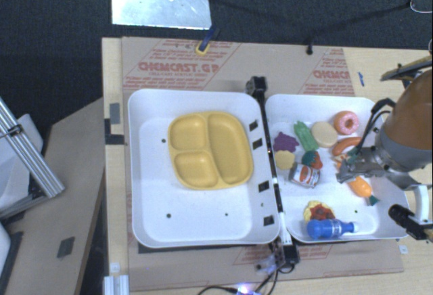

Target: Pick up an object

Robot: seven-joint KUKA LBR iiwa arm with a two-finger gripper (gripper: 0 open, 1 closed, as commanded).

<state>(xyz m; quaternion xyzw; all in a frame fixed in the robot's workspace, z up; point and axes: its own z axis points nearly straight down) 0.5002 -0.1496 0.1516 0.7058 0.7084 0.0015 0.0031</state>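
The right white bin holds several toy foods. At its far side lie a pink donut, a tan bun and a green vegetable. Purple grapes, a yellow piece and a small can sit toward its left wall. A blue bottle and a yellow-red piece lie near its front edge. My gripper hangs low in the bin's right half, between an orange sausage and an orange carrot. Its dark body hides what lies directly beneath it.
The left white bin carries a yellow divided plate. A black divider with clips runs between the two bins. The grey arm with its orange band reaches over the right bin's right edge.
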